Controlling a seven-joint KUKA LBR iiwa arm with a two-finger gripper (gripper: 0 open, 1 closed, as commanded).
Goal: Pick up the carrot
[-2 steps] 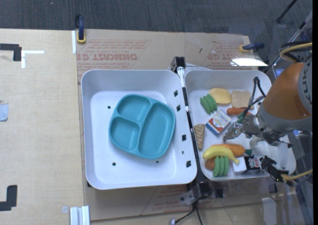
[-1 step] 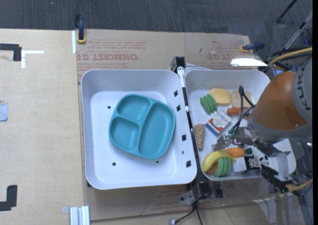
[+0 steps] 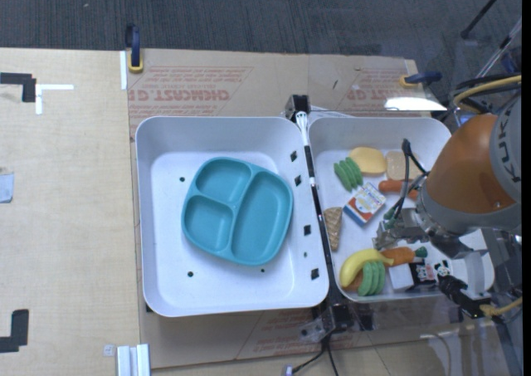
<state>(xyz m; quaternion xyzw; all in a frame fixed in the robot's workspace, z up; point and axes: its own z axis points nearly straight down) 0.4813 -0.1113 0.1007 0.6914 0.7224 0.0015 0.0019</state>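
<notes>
- The arm (image 3: 477, 171) is reaching in from the right and hanging low over the right bin (image 3: 325, 200), its orange band covering that bin's right side.
- The gripper (image 3: 390, 237) is sitting among the toy food near the bin's front edge; how its fingers are set cannot be told, as the wrist is hiding them.
- The carrot (image 3: 400, 256) is lying flat, orange with a green tip, just in front of the gripper and near the front edge, between the banana (image 3: 358, 265) and a small box (image 3: 417, 274).
- Whether the tool is touching the carrot cannot be told; nothing is seen gripped.
- The crowding is likely making a clean grasp awkward: banana and a green vegetable (image 3: 372, 277) are pressing close on the carrot's left.
- The left bin (image 3: 143, 200) is carrying a blue divided plate (image 3: 237, 210) near its middle, well apart from the work.
</notes>
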